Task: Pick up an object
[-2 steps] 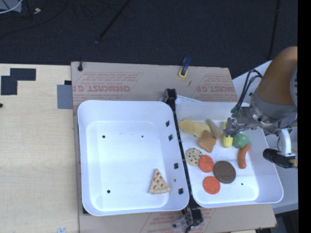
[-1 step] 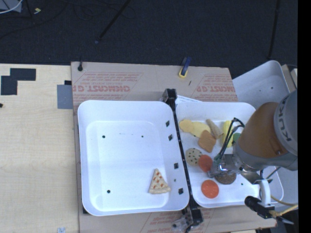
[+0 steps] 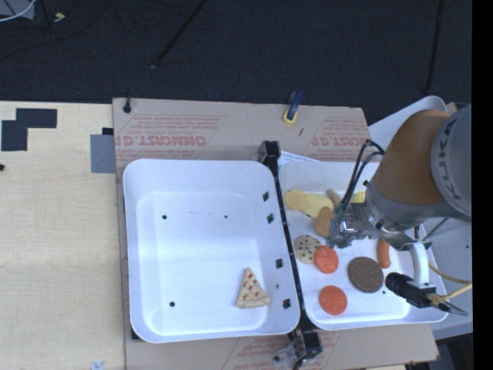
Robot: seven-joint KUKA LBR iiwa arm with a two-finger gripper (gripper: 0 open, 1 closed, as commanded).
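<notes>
The camera view looks down on the table, where two shallow white bins stand side by side on a sheet of cardboard. I take the left bin as the landmark for all places. Inside this bin, close to its lower right corner, lies one pizza slice, with its point turned up in the picture. Just beside the left bin, on its right, is the right bin, and here most of the toy food is gathered. Nearest to the left bin is a spotted cookie, and a yellow banana-like piece lies above it. A little further from the left bin there is a red tomato, which touches the cookie, and another red round piece sits below it. Still further lies a brown round patty, and a small orange sausage is above it. A brown oblong piece lies between the banana-like piece and the tomato. The grey arm with its orange band reaches over the right bin, and the gripper hangs above the tomato and just beside the brown oblong piece. The state of the jaws I cannot tell, because the parts are dark and too small.
</notes>
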